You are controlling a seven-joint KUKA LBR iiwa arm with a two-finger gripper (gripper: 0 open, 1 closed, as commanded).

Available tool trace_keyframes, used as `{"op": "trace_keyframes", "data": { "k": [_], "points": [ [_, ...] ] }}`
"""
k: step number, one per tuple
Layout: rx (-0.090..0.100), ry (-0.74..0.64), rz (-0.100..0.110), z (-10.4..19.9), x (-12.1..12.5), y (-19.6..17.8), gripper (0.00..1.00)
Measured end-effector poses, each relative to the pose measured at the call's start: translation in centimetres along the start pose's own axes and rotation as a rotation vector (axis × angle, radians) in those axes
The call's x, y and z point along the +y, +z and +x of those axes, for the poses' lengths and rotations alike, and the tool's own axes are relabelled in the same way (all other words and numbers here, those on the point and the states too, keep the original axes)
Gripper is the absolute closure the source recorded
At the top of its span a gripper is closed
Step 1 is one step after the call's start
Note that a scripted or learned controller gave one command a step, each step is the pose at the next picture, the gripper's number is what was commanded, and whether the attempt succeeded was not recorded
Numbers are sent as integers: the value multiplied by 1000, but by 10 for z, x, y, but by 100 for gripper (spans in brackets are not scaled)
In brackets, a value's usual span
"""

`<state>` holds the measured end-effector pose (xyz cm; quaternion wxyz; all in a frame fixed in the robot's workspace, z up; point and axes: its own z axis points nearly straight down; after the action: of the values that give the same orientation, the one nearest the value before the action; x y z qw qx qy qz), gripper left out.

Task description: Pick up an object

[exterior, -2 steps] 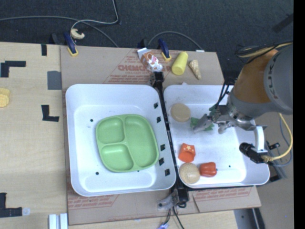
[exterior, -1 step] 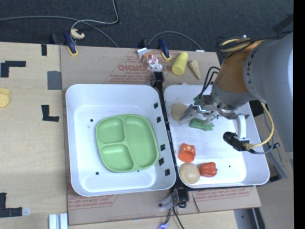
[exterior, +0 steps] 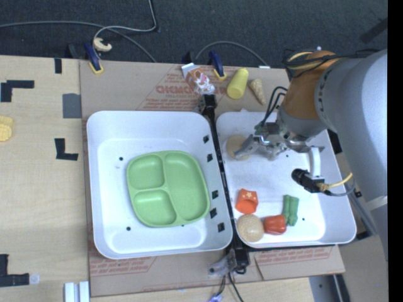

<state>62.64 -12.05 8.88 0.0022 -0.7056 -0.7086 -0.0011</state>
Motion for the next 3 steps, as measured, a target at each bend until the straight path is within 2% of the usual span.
{"op": "trace_keyframes", "data": {
  "k": [1,2,3],
  "points": [
    [-9,4,-6,-77,-22,1,0],
    [-5,4,-1,-53,-121,-100,0],
    [-4,3,-3,-48,-142,3,0]
  ]
}}
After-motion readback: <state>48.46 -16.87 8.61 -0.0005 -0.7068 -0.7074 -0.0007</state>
